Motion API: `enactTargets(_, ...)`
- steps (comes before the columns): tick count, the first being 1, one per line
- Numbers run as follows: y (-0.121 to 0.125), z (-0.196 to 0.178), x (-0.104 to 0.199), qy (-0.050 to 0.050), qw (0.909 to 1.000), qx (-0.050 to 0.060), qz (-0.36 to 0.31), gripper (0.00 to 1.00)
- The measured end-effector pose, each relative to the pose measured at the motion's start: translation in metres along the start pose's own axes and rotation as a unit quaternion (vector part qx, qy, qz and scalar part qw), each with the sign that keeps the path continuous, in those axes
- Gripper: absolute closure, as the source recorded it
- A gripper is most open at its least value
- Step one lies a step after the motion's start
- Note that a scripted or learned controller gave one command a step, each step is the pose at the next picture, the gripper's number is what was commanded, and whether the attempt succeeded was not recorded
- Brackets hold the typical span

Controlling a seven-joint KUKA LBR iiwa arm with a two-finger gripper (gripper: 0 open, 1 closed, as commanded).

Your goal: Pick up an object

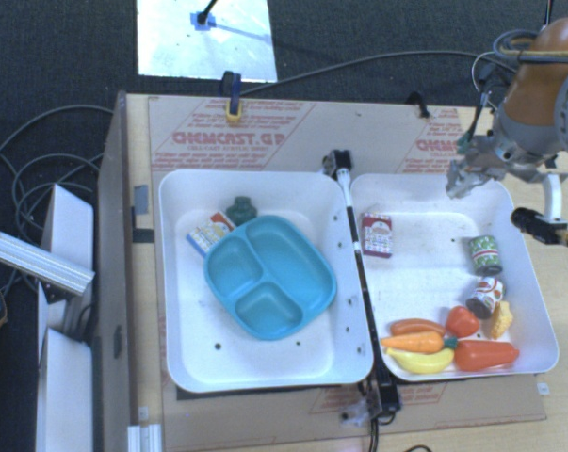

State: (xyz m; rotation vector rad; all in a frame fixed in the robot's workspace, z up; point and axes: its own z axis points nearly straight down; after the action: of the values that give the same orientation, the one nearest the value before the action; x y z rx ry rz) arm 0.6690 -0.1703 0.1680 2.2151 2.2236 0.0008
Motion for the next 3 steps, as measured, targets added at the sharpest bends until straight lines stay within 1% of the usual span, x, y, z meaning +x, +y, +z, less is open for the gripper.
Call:
enactTargets(1,0.000,-0.027,-0.006,0.000,1.0000,-0.001,0.001,1.00)
enactTargets(2,0.000,-0.010,-0.012,0.000,1.0000,0.000,0.001,1.00)
enactTargets(3,0.000,-0.001,-0.008,0.000,1.0000,0.000,0.000,1.00)
